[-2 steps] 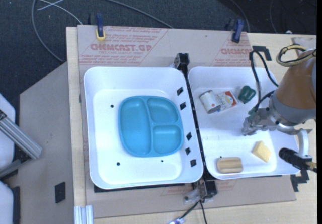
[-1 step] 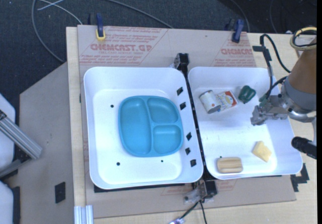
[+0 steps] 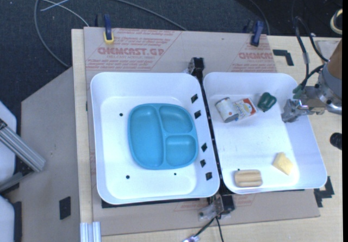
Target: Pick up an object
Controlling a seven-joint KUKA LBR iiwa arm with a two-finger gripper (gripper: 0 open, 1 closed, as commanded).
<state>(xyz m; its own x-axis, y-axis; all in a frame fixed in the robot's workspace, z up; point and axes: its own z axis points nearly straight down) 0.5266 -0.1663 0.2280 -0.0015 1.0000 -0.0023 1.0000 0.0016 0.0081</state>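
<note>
Two shallow white bins are set side by side on the bench. The left bin is occupied by a blue divided plate lying flat near its centre. Four small objects are seen in the right bin. A tin can with a red and white label is laid on its side toward the upper left of that bin, its long axis running roughly left to right across the frame, the metal end turned toward the left. A dark green object is placed just beside it to the right. A tan oblong block is laid near the lower edge, its length left to right, and a pale yellow wedge is found to its right. The gripper is positioned at the right side of the right bin, apart from every object; nothing is seen between its fingers, and whether they are spread or closed cannot be told.
</note>
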